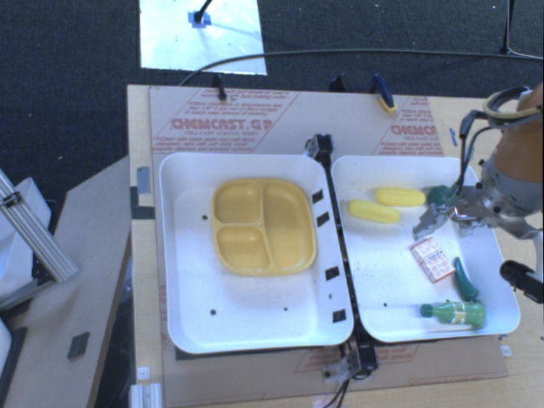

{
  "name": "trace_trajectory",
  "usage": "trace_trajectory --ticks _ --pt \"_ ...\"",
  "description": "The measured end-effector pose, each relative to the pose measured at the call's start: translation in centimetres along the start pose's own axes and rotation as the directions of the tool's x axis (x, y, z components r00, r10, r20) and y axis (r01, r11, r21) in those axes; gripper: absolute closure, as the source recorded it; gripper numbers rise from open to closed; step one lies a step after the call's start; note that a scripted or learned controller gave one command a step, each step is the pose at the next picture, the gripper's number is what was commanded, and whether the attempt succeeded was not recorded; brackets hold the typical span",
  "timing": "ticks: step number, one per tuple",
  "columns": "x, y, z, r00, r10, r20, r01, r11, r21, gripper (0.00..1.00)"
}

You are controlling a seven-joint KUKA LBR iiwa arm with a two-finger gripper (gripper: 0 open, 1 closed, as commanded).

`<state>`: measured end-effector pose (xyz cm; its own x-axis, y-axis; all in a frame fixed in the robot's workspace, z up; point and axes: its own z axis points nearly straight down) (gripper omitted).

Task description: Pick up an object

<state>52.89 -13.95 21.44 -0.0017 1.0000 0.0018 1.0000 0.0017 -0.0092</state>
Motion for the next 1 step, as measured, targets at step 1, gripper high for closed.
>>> trace_trajectory --ticks 1 --pt "0.02 0.25 -0.52 1.0 -0.002 0.002 0.002 1.0 -0.011 0.0"
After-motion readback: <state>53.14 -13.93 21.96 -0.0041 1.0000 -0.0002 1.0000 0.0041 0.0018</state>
